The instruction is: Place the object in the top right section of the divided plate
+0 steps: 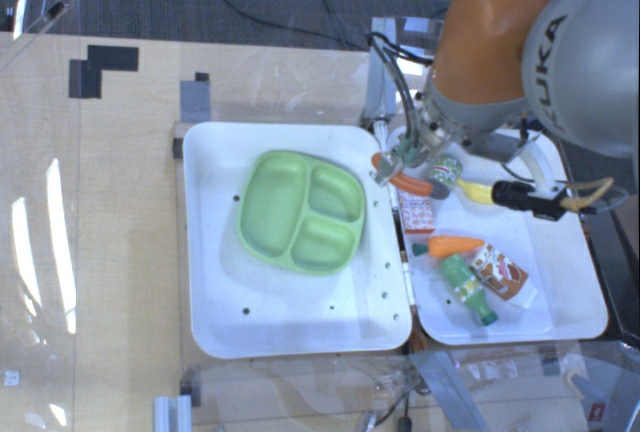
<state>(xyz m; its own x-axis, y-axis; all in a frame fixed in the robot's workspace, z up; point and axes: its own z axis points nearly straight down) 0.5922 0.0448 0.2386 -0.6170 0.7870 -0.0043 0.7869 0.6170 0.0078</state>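
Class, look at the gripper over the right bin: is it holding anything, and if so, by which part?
It cannot be told. The gripper sits low over an orange toy sausage at the right bin's upper left, but nothing shows clearly between its fingers.

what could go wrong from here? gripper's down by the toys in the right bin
1. The gripper sits at the right bin's left edge, over a hot-dog-like toy; the wall may block a clean grasp.
2. The toys are crowded: a small packet, carrot and green bottle lie close, so a neighbour may get dragged.
3. The green divided plate sits turned at an angle, so its top right section could be misjudged.
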